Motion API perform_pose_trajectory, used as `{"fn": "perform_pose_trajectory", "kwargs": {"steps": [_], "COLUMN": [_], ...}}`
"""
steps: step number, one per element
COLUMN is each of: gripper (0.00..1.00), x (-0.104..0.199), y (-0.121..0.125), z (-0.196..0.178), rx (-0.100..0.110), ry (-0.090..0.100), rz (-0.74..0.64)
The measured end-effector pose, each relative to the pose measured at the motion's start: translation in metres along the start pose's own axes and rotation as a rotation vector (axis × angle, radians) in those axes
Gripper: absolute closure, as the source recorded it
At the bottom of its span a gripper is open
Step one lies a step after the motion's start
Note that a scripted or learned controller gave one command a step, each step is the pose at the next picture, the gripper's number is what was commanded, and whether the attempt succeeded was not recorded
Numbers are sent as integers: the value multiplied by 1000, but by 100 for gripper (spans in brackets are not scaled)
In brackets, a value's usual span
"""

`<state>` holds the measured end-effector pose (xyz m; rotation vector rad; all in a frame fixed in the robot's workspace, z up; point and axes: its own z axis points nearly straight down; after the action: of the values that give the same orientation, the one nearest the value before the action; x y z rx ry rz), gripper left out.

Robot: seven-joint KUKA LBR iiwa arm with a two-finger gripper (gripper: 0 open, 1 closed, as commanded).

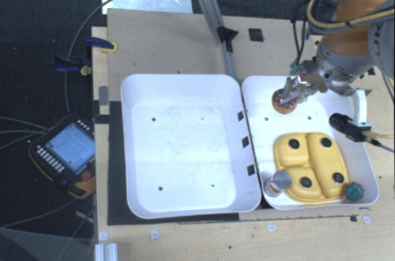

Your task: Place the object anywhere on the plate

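Just above the yellow plate (311, 166) in the right bin (262, 99), the gripper (295, 88) hovers over the small brown object (284, 103), its opening indiscernible; secure it centrally before carrying it onto the plate.

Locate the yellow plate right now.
In the camera view the yellow plate lies in the right bin, toward its near end, between a grey object and a teal one.

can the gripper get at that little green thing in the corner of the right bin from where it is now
Probably yes. The green object sits uncovered in the right bin's near corner beside the yellow plate; the gripper is over the far end.
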<state>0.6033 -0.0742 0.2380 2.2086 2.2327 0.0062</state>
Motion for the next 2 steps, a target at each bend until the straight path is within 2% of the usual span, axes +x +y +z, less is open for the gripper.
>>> {"fn": "perform_pose_trajectory", "kwargs": {"steps": [2], "gripper": [100], "x": [104], "y": [-6], "z": [-13], "rx": [2], "ry": [0], "rz": [1]}}
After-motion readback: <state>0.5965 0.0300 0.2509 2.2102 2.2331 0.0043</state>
